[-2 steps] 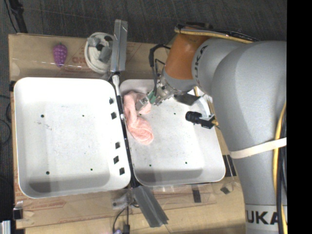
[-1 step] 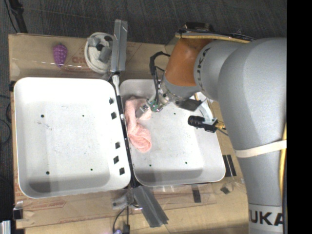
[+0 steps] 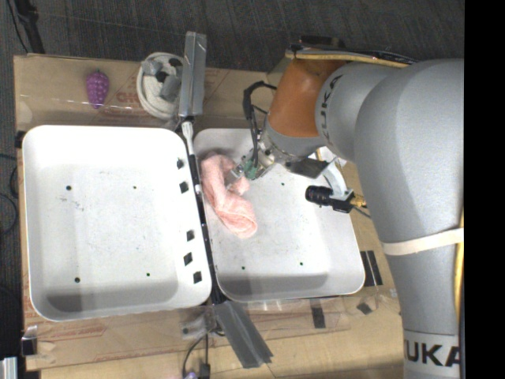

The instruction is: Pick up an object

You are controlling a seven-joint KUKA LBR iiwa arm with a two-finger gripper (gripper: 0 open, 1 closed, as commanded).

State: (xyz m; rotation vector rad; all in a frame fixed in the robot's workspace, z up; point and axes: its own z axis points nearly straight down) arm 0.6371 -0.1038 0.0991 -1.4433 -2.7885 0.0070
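1. We read part of one brand name, the white letters "UKA", on the grey arm [image 3: 410, 180] at the five o'clock corner of the view; no other writing is legible to us.
2. We count two shallow white bins side by side on a brown worktop [image 3: 55, 77]: the left bin [image 3: 47, 290] toward nine o'clock and the right bin [image 3: 339, 275] near the centre.
3. We count one pink cloth [image 3: 229, 200], crumpled and folded, lying in the right bin close to its left wall, toward the bin's ten o'clock part.
4. We see one end effector [image 3: 243, 174] below the arm's orange band, reaching down to the cloth's upper right edge and touching or almost touching it. We cannot tell whether it is wide or narrow, or whether any cloth is gripped.
5. On the worktop beyond the bins, toward eleven o'clock, we count one small purple object [image 3: 97, 88] resembling a grape bunch and one white coil [image 3: 160, 84], perhaps rope or cable.
6. A grey bar [image 3: 192, 69] stands at twelve o'clock above the gap between the bins.
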